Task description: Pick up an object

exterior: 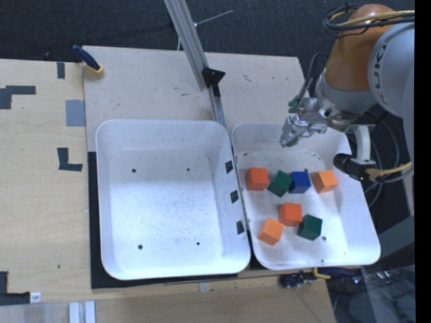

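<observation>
The right bin [350, 244] holds several small cubes: an orange one [256, 178], a dark green one [279, 183], a blue one [300, 181] and another orange one [325, 180] in a row. Nearer the front lie an orange cube [290, 213], a further orange cube [271, 231] and a green cube [310, 227]. My gripper [291, 136] hangs over the far part of the right bin, above and behind the row of cubes. Nothing shows between its fingers.
The left bin [165, 200] stands beside the right one, sharing a middle wall. A slanted metal pole [192, 42] rises from behind the bins. A blue and yellow clamp [87, 59] lies at the bench's far left.
</observation>
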`<state>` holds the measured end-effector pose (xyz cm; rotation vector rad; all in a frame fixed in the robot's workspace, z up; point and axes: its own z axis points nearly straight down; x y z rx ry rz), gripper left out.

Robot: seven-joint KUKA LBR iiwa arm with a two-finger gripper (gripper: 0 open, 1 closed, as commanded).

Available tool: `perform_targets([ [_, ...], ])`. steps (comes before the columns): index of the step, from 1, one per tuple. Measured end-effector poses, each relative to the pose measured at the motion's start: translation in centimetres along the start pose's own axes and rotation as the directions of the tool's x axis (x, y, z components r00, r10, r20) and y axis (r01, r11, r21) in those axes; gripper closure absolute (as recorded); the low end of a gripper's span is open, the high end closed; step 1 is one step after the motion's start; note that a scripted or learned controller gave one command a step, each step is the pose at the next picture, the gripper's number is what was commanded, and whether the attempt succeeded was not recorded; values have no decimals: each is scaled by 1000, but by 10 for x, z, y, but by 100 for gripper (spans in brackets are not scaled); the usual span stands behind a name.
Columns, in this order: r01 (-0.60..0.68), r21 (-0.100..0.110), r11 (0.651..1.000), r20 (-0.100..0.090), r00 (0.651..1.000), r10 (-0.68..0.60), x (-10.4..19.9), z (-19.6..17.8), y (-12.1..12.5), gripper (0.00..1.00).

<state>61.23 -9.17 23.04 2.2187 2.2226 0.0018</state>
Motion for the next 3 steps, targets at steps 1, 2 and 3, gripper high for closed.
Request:
perform_targets([
  [1,2,5,1000,-1,1000,-2,44,10,-28,100],
  [2,6,4,1000,-2,1000,-6,97,-3,-50,100],
  [3,6,6,1000,-1,1000,-6,154,-3,-78,100],
])
